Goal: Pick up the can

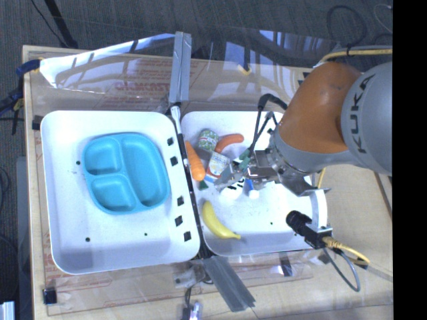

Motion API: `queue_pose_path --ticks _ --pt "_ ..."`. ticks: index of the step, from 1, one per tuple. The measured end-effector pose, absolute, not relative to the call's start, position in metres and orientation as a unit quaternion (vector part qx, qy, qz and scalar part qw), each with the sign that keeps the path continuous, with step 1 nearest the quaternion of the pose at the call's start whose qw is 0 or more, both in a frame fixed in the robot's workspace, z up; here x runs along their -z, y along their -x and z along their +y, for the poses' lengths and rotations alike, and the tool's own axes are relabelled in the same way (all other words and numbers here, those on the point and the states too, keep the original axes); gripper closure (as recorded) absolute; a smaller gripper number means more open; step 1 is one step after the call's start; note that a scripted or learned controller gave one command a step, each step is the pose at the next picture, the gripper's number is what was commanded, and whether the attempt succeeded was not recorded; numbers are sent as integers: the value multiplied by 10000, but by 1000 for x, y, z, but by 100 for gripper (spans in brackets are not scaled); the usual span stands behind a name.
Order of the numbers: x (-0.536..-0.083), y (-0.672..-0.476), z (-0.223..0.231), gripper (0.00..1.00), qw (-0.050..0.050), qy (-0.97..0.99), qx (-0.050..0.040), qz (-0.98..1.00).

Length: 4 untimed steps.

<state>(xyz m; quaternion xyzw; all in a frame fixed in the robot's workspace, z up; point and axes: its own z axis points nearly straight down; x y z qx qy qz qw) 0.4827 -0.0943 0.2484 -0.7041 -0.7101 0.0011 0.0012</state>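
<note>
Hovering low in the right bin (293, 235), the gripper (239, 177) is beside the can (219, 162); whether it is apart or together cannot be told; the can looks not yet lifted.

Bright, even light from above, and both white bins (67, 245) come up close to washed out. Glare streaks run across the clear sheet (120, 65) on the far side of the worktop (373, 272), bluish patches among them. Soft shadow sits under the arm (327, 119) in the right bin. The dark floor (200, 5) at the far edge is dim and grainy. Focus is fair, small details a little soft.
</note>
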Motion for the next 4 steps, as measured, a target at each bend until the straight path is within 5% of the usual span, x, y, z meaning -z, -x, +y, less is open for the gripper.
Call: queue_pose_path --ticks 1,2,3,4 --pt "-191 -549 -154 0 11 7150 -17 -6991" --pt "-114 -617 -126 0 16 7821 -18 -6232" --pt "-91 -657 -135 0 12 7618 -9 -6479" --pt "-101 -657 -134 100 19 7597 -19 -6503"
